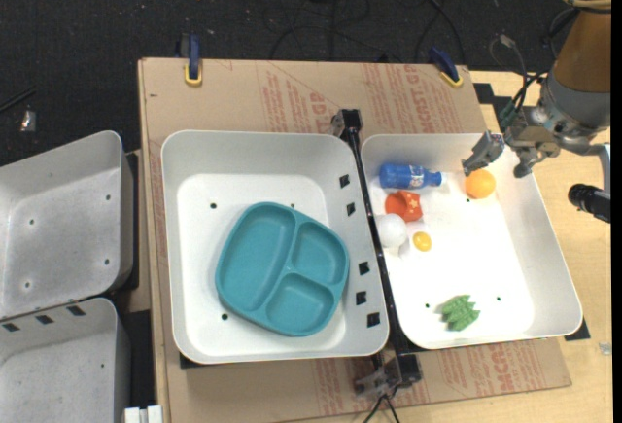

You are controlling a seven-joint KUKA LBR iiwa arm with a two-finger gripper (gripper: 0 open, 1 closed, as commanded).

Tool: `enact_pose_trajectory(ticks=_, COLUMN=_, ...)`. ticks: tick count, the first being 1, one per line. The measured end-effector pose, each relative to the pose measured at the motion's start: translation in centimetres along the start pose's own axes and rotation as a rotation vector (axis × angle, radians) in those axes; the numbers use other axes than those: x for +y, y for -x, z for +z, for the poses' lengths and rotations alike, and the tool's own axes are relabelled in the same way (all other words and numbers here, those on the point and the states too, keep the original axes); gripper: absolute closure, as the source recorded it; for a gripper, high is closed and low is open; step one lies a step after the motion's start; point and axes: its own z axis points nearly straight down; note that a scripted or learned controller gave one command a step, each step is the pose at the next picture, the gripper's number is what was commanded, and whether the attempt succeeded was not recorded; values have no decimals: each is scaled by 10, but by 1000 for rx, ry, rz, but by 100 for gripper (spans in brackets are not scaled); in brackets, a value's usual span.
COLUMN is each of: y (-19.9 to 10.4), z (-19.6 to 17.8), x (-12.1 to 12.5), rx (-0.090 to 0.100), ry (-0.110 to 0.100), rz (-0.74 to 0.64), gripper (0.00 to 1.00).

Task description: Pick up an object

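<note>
Camera view: gripper (507,156) hangs over the right bin (544,256) at its 1 o'clock corner, fingers spread apart with nothing between them. Orange ball (479,184) lies just below the fingertips, at about 7 o'clock from them; whether they touch it I cannot tell. Blue bottle (408,177) sits at the ball's 9 o'clock, red toy (404,205) under it, white ball (391,231) and small yellow piece (422,241) lower. Green toy (460,312) rests near 6 o'clock. Teal tray (282,267) lies in the left bin (194,168)

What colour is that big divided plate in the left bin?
The divided plate is teal blue, seen plainly in the camera view.
</note>
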Motion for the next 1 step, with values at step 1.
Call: enact_pose_trajectory(ticks=1, y=-1, z=-9, x=3, rx=-3, ry=13, rz=-3, gripper=0)
